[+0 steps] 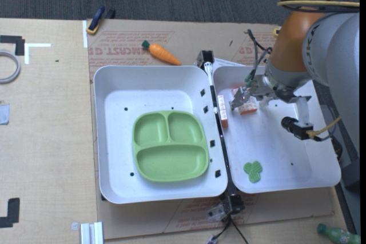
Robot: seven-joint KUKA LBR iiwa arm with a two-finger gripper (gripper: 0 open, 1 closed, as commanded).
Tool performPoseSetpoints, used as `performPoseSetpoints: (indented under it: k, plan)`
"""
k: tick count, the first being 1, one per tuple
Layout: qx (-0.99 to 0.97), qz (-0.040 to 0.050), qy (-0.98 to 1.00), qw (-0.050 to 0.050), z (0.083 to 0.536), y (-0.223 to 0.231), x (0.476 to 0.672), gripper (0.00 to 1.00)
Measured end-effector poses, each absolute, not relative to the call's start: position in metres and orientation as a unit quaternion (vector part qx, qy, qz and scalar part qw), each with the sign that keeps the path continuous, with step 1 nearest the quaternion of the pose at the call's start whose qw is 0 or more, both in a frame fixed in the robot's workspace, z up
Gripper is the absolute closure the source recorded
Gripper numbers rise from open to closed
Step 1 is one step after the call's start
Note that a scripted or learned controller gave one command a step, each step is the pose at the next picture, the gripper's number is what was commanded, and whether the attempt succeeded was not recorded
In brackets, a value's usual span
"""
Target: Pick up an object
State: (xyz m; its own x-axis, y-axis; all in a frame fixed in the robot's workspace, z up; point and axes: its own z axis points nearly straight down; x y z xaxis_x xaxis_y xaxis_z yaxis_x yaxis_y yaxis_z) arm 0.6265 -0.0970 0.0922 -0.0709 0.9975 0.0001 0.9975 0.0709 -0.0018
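Camera view, from above at a slant.

Item: end effector [243,99], over the upper left part of the right bin [297,174], at the tip of the grey arm [337,48] with its orange band. A small red-and-white object [247,107] sits right at its tip, low in the bin. Whether that object lies between the fingers or just under them, I cannot tell; the spread of the fingers is not readable either.

Step in hand, as I judge it: the grasp on that red-and-white object. To do it well, the fingers should straddle the piece squarely, close fully, and lift straight up, keeping off the bin wall and off the orange-and-white box [222,111] lying against the divider just beside it.

Right bin, contents: the red-and-white object, the box by the left wall, a small green leafy piece [253,171] near the front, well apart from the others.

Left bin [108,140], contents: one green divided plate [170,146], three compartments, nothing seen in them.

Counter [46,140], outside the bins: a toy carrot [162,53] behind the left bin, a blue-and-yellow item [96,19] at the far edge.
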Motion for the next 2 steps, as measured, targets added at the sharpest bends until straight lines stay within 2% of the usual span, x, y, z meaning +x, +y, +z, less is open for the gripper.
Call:
performPoseSetpoints:
  k: [1, 2]
  plan:
    - [-0.682, 0.0009, -0.731, 0.0, 0.102, -0.098, 0.627, 1.0]
    - [-0.727, 0.0002, -0.686, -0.001, 0.256, -0.088, 0.599, 1.0]
